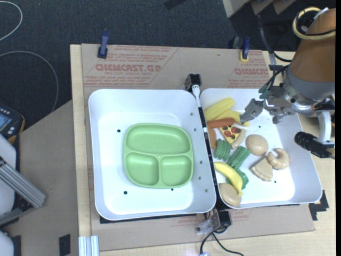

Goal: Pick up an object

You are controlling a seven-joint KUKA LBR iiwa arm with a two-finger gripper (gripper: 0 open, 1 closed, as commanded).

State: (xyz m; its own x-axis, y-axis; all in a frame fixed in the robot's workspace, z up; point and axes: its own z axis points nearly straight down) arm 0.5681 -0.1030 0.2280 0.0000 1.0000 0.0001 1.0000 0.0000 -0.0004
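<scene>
The two bins sit side by side on the bench so that one can supply objects and the other receive them. Nearest the camera, along the front edge of the right bin (pixel 303 193), lie a tan rounded piece (pixel 230 194) and a yellow banana (pixel 230 176) — both close to the wall that divides the bins. Just behind them, green bean-like pieces (pixel 233 154) overlap one another, with a croissant (pixel 278 159) and a pale wedge (pixel 262 169) toward the middle of the bin floor. A beige potato-like piece (pixel 256 144) and a pizza slice (pixel 230 133) follow, then a reddish sausage (pixel 219 125) and a second yellow piece (pixel 219 110) near the bin's back left corner. The toys crowd the divider side, which leaves the right half of the bin floor bare for the arm's approach.

The left bin (pixel 106 111) carries a green divided plate (pixel 158 154) at its centre.

The gripper (pixel 251 112) hangs over the back of the right bin, above the pizza slice and the yellow piece — its fingers stand apart with nothing between them. No object is lifted yet; the likely candidates lie directly under the fingers
</scene>
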